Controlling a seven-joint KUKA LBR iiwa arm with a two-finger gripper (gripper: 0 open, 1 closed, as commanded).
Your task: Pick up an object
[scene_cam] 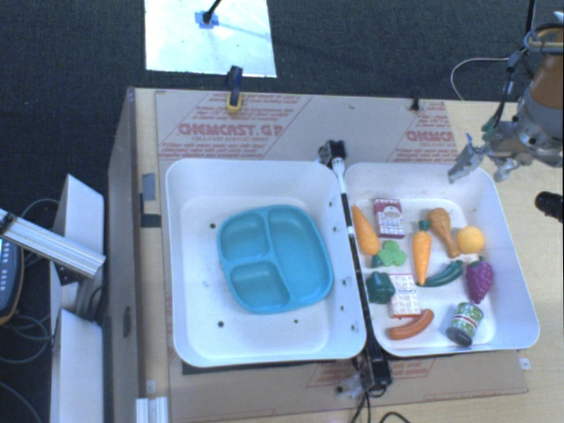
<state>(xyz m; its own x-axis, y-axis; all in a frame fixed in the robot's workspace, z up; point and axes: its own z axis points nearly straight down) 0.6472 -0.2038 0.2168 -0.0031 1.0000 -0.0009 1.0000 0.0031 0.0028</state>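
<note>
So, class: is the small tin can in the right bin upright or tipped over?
Upright, leaning slightly: the tin can shows its round top uppermost and its label below, near the bin's front corner.

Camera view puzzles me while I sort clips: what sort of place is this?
Probably a robot lab's grasping bench: two white bins, toy food such as a carrot, and a robot gripper.

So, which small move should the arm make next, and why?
Probably move the open pincer forward and down toward the yellow lemon. The pincer hangs over the right bin's far rim, holding nothing, and the lemon lies nearest it.
</note>
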